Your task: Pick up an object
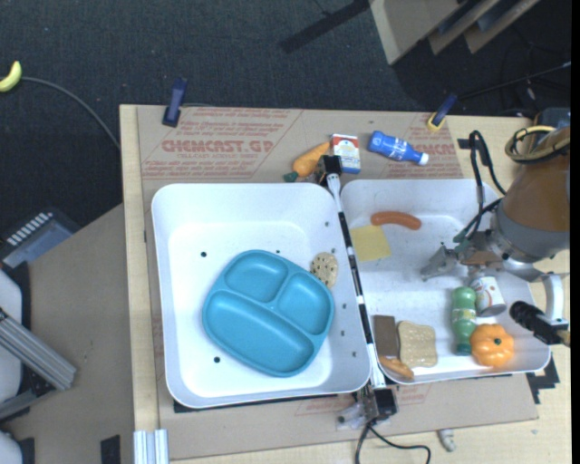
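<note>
One blue tray point(267, 313), one cookie point(323, 266), one sausage point(396, 219), one pumpkin point(492, 345).

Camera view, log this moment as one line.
gripper: low in right bin, nothing seen held | nearest: yellow cheese slice, sausage | blue tray: left bin

A dark, speckled carpet floor point(82, 145) surrounds the desk point(227, 145), whose top is a pale cardboard-like sheet printed with faded red lettering. Two blue clamps point(174, 101) grip the desk's far edge, one toward the left corner and one toward the right. A thin pale cable point(77, 98) curves across the floor at upper left, ending in a yellow piece at the frame's edge. Beige furniture point(453, 27) stands at upper right. A grey metal rail point(32, 349) lies at lower left. The light is even and soft.
</note>
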### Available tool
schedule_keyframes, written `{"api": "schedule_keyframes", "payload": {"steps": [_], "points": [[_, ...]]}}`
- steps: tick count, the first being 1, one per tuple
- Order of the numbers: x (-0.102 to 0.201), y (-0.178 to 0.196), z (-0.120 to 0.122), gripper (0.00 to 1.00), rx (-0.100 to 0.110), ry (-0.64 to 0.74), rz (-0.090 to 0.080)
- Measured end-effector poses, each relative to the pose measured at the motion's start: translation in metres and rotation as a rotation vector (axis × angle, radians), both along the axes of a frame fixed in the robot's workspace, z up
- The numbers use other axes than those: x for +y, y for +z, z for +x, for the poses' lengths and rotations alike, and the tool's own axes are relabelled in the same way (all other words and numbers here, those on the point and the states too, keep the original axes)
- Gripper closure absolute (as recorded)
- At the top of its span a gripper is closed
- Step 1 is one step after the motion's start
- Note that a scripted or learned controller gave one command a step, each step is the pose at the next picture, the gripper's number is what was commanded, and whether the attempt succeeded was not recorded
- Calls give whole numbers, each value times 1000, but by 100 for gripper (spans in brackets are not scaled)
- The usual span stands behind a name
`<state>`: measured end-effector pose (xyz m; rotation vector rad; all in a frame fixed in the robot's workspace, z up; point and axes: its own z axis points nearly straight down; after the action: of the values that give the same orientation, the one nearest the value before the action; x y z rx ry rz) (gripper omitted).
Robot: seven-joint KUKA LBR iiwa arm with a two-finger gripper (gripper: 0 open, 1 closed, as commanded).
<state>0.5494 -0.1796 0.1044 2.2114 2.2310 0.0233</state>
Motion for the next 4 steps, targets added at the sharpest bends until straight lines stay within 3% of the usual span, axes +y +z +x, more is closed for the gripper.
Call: {"api": "schedule_keyframes", "payload": {"steps": [1, 2, 3, 4], "points": [[-5, -19, -35, 0, 12, 1, 8], [-42, -20, -70, 0, 13, -7, -5], [-39, -19, 30, 0, 8, -3, -4], [-19, -20, -30, 0, 11, -9, -10]]}}
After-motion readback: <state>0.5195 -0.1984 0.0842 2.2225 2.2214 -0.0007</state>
